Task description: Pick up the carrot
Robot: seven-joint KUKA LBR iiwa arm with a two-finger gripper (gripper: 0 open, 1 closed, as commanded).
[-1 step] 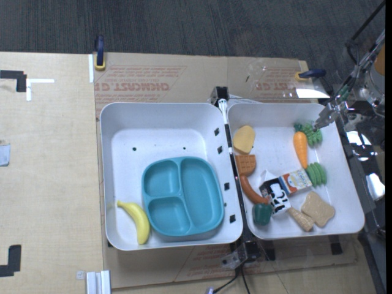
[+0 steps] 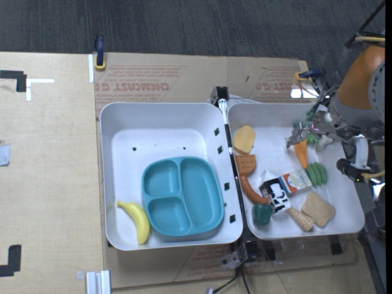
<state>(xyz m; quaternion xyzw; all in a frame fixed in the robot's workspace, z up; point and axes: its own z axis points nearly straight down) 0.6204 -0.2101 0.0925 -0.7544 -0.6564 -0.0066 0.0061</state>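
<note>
The carrot [image 2: 301, 152] hangs tip-down between my fingers, pinched at its upper end by my gripper [image 2: 303, 137], above the right bin [image 2: 349, 225]. Just below my fingers lies the green vegetable [image 2: 317, 174].

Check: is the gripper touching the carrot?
Touching. In the camera view the gripper sits on the carrot's upper end, no gap visible between them.

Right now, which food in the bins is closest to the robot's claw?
The carrot, orange with a green top, right under the gripper; the other foods lie lower in the right bin.
</note>
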